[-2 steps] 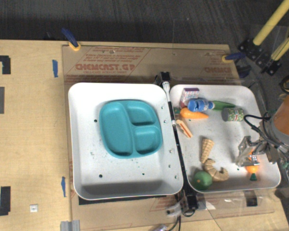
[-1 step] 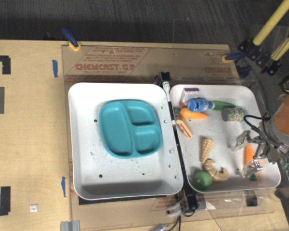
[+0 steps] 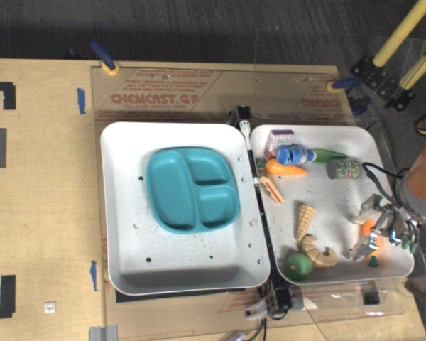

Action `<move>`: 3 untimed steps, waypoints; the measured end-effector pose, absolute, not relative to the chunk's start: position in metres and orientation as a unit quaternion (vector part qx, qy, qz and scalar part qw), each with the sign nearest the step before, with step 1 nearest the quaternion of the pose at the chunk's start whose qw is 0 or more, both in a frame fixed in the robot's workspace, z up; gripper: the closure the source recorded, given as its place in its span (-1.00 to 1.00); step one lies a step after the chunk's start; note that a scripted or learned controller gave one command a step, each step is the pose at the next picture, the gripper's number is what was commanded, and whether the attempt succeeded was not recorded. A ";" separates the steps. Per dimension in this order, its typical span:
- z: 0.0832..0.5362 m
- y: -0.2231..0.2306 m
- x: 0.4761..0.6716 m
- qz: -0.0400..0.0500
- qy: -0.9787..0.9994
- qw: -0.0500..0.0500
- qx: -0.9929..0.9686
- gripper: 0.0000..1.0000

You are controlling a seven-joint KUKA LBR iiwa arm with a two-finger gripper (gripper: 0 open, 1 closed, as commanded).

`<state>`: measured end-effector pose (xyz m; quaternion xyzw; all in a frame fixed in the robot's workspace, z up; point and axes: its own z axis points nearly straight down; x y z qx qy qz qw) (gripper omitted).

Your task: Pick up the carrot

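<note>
Two shallow white bins sit side by side on the bench; the left bin (image 3: 121,190) carries one teal divided plate (image 3: 192,188), with three compartments, lying flat near its middle; the right bin (image 3: 341,212) carries the loose items, each counted once. From larger to smaller there: one green bottle (image 3: 326,155) with a blue piece at its left end, lying along the far side; one ice-cream cone (image 3: 304,219) near the centre; one carrot (image 3: 285,168), orange, lying on its side just under the blue piece, close to the divider between the bins; one pale croissant-like piece (image 3: 319,251) near the front wall, touching one green round fruit (image 3: 298,264) on its left; one small white and purple box (image 3: 278,142) at the far left corner; one greenish can (image 3: 343,168) right of the bottle. The gripper (image 3: 373,233) hangs over the right side of that bin, well apart from the carrot; its fingers stand apart, nothing visibly between them.
</note>
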<state>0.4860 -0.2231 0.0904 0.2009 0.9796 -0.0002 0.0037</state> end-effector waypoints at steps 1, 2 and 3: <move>0.089 -0.215 0.486 0.006 0.906 0.004 0.424 -1.00; 0.089 -0.207 0.490 0.011 0.837 0.004 0.547 -1.00; 0.090 -0.167 0.484 0.002 0.848 0.007 0.530 -1.00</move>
